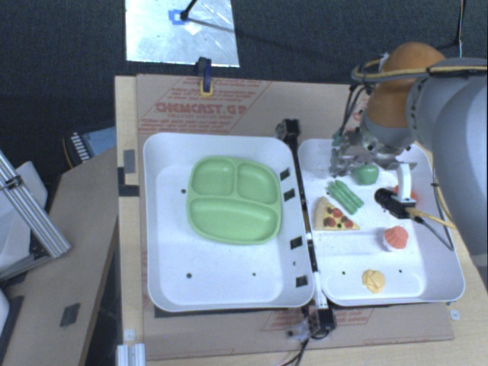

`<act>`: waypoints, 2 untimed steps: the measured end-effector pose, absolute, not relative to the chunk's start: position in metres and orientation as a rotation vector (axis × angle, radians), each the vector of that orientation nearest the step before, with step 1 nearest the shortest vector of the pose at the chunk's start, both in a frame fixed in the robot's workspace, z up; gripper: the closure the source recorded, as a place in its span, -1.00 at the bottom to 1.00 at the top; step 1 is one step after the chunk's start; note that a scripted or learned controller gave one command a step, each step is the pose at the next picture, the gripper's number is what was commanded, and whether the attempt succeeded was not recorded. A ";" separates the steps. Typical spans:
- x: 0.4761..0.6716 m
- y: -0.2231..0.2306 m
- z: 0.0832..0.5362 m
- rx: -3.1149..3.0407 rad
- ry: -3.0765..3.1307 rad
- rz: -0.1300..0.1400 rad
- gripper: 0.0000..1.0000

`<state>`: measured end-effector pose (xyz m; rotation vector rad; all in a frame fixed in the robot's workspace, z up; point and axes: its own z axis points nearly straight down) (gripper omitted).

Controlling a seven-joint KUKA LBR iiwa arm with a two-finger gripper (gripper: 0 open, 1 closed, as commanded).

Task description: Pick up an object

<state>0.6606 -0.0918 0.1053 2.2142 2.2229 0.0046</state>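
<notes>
Camera view: end effector hangs over the far-left part of the right bin, low, close to the bin floor. Can't tell if it's wide or narrow; nothing seen held in it.

Nearest pickable things:
- green round piece: just beside the end effector, on its right, seems apart from it.
- green ridged stick: just below the end effector in frame, lying at a slant on the bin floor. Can't tell if they touch.
- pizza slice: nearer the camera, next to the stick, by the bin's left wall.
- red-pink piece: mid bin, well apart from the end effector.
- yellow piece: near the front rim, furthest off.

Writing: red print "CHEMCAST GP" on the brown sheet laid on the worktop under both bins. Smaller print on the sheet is too small to read.

Counts: 2 bins. Right bin has 5 things (2 green, 1 pizza, 1 red-pink, 1 yellow). Left bin has 1 green plate w/ 3 compartments, lying flat.
</notes>
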 end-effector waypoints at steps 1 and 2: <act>0.659 -0.085 0.152 2.213 2.224 0.007 1.00; 0.657 -0.088 0.198 2.213 2.222 0.007 1.00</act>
